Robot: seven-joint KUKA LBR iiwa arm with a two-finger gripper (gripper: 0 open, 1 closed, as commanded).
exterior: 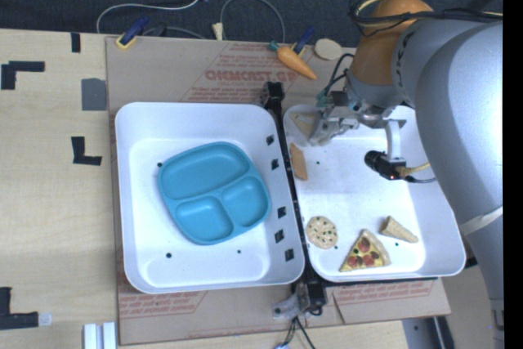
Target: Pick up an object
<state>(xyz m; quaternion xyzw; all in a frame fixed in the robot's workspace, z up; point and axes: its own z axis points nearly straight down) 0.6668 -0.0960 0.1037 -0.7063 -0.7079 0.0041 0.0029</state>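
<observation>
Reaching in from the right, the arm (458, 94) hung over the far end of the right bin (441, 212), its jaws (327, 125) low near that bin's far left corner. Whether they were released or clenched could not be told, and nothing could be seen between them. A tan piece (304, 123) lay just beside them at the far edge, and a brown cracker (298, 163) rested against the bin's left wall a little nearer. Along the near edge of the same bin sat a cookie (322, 231) at the left, a pizza slice (365, 252) in the middle and a small wedge (399, 231) to its right, all apart from one another and well apart from the jaws. The left bin (135, 176) held a blue tray (214, 191) with three compartments, lying flat near its middle. A toy carrot (295, 62) lay on the cardboard (163, 69) beyond the bins, toward the surface's far edge
</observation>
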